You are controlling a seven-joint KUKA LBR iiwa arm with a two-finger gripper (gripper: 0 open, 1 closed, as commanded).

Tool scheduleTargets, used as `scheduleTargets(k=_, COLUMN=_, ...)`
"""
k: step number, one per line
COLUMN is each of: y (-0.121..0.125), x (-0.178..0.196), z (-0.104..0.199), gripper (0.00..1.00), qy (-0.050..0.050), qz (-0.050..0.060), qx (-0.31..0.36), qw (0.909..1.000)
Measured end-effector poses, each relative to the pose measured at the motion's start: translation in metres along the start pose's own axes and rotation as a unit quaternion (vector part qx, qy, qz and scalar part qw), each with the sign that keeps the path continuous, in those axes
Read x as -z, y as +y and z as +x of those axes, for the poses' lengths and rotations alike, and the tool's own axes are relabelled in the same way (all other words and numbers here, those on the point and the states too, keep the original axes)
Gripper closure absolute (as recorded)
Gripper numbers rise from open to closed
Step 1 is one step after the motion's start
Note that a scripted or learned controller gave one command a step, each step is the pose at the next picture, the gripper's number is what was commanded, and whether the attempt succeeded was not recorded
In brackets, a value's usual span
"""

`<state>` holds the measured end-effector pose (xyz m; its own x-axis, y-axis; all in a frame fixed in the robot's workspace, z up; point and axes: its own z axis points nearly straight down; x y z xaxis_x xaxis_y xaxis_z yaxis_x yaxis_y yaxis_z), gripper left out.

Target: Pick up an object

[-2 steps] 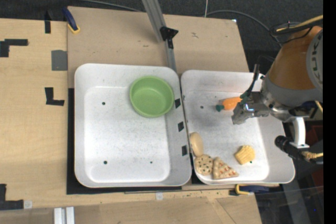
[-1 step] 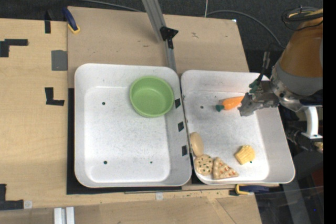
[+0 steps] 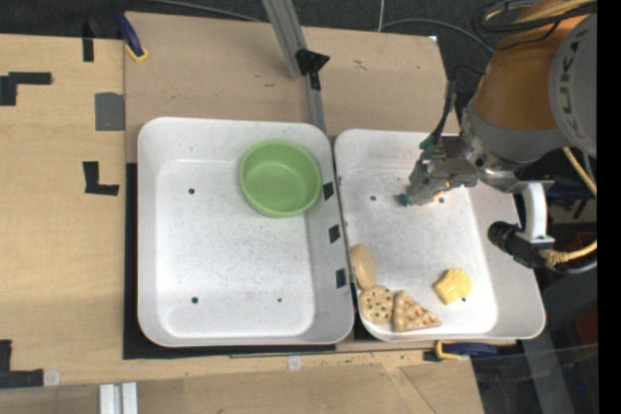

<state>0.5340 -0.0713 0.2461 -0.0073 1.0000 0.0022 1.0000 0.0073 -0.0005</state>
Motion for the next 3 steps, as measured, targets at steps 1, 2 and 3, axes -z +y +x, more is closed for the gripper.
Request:
scheduleTargets(k=1, y=0.019, x=-0.012, z=0.058, gripper=1.0, qy=-0.001, qz=0.001, qx=0.0, qw=1.0)
scheduleTargets(k=2, y=0.024, x=-0.01, z=0.112, gripper=1.0, qy=0.0, qz=0.001, qx=0.0, qw=1.0)
scheduleTargets(k=3, y=0.041, x=-0.003, z=0.162, gripper=1.0, qy=0.0, qz=0.0, qx=0.0, qw=1.0)
